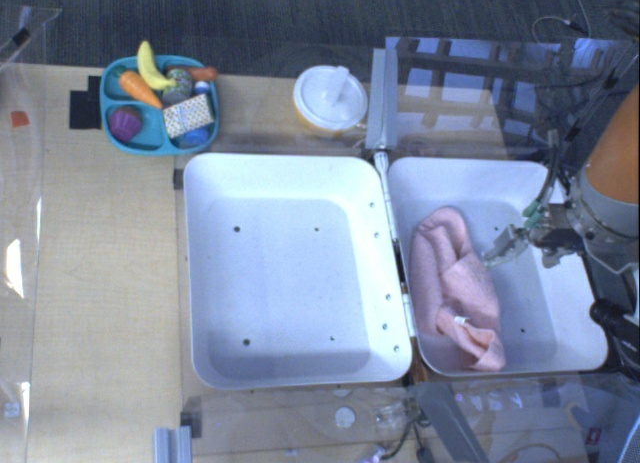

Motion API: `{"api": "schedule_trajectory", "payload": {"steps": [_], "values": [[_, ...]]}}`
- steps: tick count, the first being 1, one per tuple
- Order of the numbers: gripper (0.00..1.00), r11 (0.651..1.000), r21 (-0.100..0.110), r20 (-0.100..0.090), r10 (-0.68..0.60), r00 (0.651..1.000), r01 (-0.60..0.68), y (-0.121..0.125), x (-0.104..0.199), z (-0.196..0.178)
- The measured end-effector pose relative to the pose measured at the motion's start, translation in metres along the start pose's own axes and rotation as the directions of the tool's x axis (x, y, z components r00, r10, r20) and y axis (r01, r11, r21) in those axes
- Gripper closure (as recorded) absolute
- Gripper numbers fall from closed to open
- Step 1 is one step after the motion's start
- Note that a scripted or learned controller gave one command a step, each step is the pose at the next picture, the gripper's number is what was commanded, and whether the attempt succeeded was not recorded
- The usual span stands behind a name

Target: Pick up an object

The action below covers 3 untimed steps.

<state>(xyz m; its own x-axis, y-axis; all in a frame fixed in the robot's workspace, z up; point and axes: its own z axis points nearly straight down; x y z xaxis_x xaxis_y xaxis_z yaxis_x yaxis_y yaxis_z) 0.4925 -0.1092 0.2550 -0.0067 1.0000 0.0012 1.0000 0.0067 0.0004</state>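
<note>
two white bins sit side by side on the bench. the gripper (503, 247) hovers just beside the pink cloth (455, 286) in the right bin (560, 346); whether it is clenched i cannot tell.

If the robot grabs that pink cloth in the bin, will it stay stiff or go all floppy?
Probably floppy: the crumpled pink fabric cloth lies in soft folds in the right white plastic bin, so it would likely droop and hang from wherever it is pinched. It also looks light for its size. It is unlikely to roll or slip away, since the bunched fabric gives plenty to catch.

Left bin (200, 251) open, pink cloth (455, 286) crowding right bin (560, 351) left half
</note>
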Motion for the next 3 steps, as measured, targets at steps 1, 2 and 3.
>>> {"api": "schedule_trajectory", "payload": {"steps": [1, 2, 3], "values": [[0.00, 0.982, 0.001, 0.001, 0.191, 0.982, -0.191, -0.006, -0.025, 0.117], [0.00, 0.997, -0.011, 0.002, 0.074, 0.997, -0.074, 0.118, -0.025, 0.167], [0.00, 0.986, -0.004, 0.001, 0.164, 0.986, -0.164, 0.153, 0.016, 0.137]]}}
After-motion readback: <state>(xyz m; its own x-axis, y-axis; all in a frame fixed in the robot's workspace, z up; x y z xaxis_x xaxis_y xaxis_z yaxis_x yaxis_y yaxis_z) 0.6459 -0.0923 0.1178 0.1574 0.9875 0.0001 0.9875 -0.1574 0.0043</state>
